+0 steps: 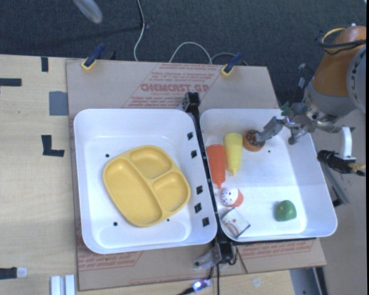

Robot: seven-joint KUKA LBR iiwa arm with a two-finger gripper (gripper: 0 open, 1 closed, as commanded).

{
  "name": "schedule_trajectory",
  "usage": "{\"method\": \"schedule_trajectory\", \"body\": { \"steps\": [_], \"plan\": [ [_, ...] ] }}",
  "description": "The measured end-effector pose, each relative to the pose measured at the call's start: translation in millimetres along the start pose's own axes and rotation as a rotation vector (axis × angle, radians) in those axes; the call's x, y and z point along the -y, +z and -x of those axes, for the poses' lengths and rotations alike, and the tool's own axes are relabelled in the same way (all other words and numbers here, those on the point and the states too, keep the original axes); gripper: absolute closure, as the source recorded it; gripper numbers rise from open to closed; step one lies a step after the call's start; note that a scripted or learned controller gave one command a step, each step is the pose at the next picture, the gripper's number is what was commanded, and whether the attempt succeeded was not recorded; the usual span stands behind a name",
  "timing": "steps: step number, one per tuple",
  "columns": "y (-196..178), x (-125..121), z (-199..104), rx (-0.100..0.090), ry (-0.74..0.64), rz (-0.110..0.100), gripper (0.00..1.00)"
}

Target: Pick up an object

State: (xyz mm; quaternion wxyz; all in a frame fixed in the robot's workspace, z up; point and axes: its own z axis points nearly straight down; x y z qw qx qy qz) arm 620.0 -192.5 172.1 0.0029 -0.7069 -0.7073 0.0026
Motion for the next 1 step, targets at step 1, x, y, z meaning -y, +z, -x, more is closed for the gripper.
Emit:
{"method": "schedule_trajectory", "body": {
  "steps": [1],
  "plan": [
    [54.2, 7.0, -9.1, -0.001, 0.000, 0.000, 0.00]
  ]
}}
